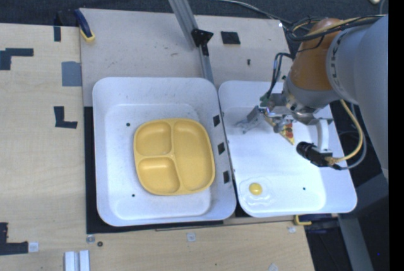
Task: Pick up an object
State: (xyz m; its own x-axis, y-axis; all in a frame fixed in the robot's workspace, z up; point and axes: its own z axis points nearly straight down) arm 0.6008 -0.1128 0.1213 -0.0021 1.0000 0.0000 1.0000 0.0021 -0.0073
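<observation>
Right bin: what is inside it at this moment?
In the right bin, a fried-egg toy lies near the front-left corner. The gripper hangs over the back part, and the arm covers the floor there, so anything beneath it cannot be seen.

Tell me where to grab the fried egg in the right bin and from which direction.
Come straight down on the fried egg, probably pinching across the raised yellow yolk: the white around it lies flat on the floor of the right bin, offering no edge. It sits close to the near rim, so a side approach looks blocked.
</observation>
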